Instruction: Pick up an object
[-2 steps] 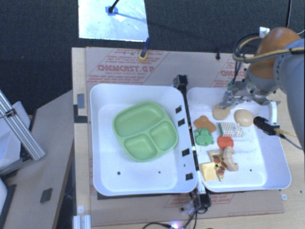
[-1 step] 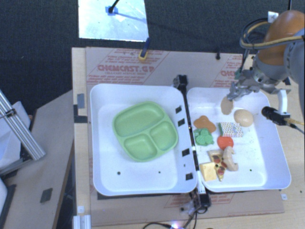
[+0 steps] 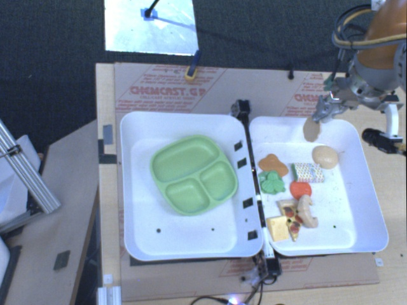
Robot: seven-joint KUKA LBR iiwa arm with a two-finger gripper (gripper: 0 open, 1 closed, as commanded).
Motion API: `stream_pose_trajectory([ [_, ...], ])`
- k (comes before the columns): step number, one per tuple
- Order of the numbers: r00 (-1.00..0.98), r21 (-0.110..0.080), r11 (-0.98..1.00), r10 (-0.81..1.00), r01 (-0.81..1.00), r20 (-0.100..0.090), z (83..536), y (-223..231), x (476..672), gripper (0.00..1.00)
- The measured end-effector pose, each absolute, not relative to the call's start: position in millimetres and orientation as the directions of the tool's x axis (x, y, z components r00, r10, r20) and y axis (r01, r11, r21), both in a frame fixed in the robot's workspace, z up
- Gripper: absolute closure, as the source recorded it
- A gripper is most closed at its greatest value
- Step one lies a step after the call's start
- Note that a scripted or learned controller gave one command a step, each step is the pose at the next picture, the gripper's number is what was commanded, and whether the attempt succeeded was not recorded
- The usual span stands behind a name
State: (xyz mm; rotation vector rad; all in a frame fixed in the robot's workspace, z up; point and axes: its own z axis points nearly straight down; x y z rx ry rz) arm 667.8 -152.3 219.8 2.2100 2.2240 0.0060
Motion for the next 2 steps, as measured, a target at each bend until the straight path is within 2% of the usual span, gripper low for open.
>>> stream_pose_trajectory([
  [2, -0.009, -0.001, 0.009, 1.0, 1.0, 0.002, 236.6, -53.1, 611.2, 1.0],
])
